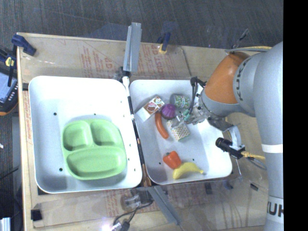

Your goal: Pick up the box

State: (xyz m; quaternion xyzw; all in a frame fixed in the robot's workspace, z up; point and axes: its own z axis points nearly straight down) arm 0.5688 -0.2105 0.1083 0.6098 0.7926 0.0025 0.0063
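Box (153, 105), a small printed carton lying flat near the right bin's (211, 170) upper-left corner, likely light, stiff and crushable, suits a grasp across its narrow sides; the gripper's (185, 118) state cannot be told.

One fixed camera looks down aslant on both bins (43, 93), arm (250, 85) entering right.

Two white bins (38, 129) sit on a tan worktop (72, 52). The tray (94, 149) is light green, the carrot (161, 126) orange, the banana (187, 170) yellow, the plum (168, 111) purple, the pepper (172, 160) orange-red. The box (153, 105) is multicoloured.
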